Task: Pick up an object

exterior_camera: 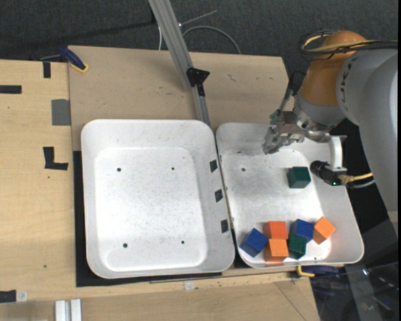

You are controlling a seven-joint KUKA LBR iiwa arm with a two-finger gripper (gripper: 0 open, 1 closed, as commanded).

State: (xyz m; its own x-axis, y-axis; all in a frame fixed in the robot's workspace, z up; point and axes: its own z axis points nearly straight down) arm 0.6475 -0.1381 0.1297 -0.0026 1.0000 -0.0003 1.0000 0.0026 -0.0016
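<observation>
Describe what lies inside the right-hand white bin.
Right bin: one lone green block, plus a near-edge cluster of blue, orange and green blocks. The gripper covers part of the far floor.

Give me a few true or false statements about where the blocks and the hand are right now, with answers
1. All blocks lie in the right bin. True.
2. The lone green block touches the cluster. False: it sits apart, farther up the bin.
3. The hand is above the left bin. False: it is over the right bin's far end.
4. A blue block lies at the cluster's left end. True.
</observation>
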